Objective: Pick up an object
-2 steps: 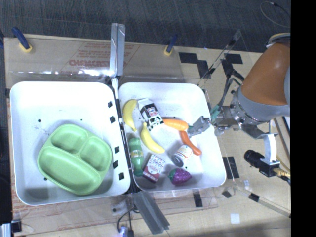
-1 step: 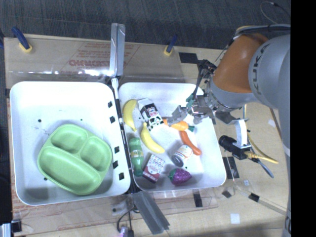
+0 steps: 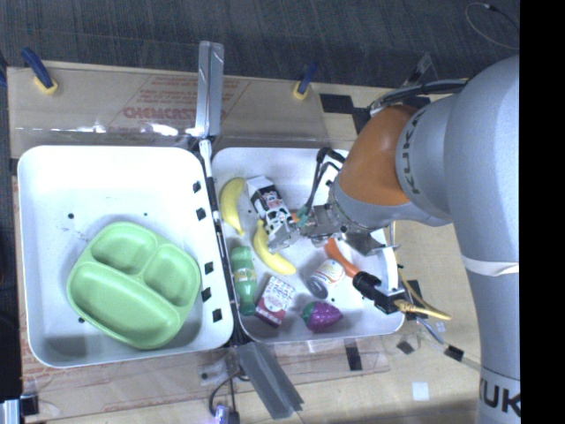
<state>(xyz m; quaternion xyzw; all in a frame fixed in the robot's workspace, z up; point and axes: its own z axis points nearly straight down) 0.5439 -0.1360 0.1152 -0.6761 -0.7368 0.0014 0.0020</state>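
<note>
The right bin [image 3: 282,159] holds several small things. A yellow banana [image 3: 231,203] lies at its left, and a second banana [image 3: 272,254] lies just below a white carton with black and red print [image 3: 264,195]. My gripper [image 3: 284,227] hangs low in the bin, right at the carton's lower end and above the second banana. Nothing is visibly held in it. An orange carrot [image 3: 339,256] and a small white can [image 3: 326,277] lie under my wrist. A green bottle [image 3: 243,276], a red and white packet [image 3: 277,299] and a purple fruit [image 3: 323,315] line the bin's near side.
The left bin [image 3: 35,193] holds a light green divided tray [image 3: 132,283]. A raised divider [image 3: 210,193] separates the two bins. My grey arm with its orange band [image 3: 375,162] covers the right bin's right part.
</note>
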